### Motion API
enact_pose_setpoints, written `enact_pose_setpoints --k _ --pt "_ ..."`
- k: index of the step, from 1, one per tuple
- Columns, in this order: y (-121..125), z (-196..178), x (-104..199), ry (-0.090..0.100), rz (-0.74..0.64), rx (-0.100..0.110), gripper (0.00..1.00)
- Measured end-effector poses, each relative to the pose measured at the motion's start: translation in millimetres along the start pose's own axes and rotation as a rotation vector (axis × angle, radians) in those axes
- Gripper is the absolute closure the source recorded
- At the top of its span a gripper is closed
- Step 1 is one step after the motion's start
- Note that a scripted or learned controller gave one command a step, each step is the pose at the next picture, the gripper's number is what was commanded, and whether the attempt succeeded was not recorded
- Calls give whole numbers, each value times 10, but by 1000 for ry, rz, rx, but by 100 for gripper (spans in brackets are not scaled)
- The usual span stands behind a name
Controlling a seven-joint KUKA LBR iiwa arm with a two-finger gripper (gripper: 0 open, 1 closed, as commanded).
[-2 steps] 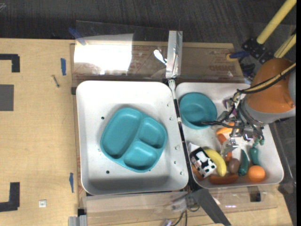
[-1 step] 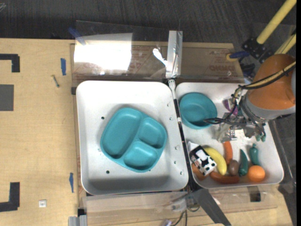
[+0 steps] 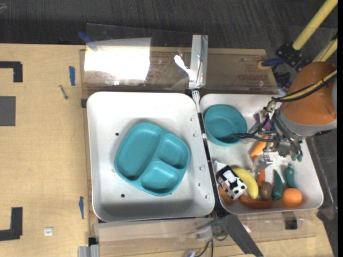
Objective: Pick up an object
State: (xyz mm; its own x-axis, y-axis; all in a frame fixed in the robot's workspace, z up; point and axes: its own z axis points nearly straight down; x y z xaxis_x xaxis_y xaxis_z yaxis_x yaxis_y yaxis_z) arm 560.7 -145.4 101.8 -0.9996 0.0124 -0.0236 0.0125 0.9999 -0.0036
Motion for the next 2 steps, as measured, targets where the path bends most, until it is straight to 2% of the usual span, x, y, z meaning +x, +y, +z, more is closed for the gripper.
enact_pose_setpoints --k 1,2 --pt "7 -119 -29 -9 -2 2 100" --pt "6 -109 -23 -7 -2 1 0"
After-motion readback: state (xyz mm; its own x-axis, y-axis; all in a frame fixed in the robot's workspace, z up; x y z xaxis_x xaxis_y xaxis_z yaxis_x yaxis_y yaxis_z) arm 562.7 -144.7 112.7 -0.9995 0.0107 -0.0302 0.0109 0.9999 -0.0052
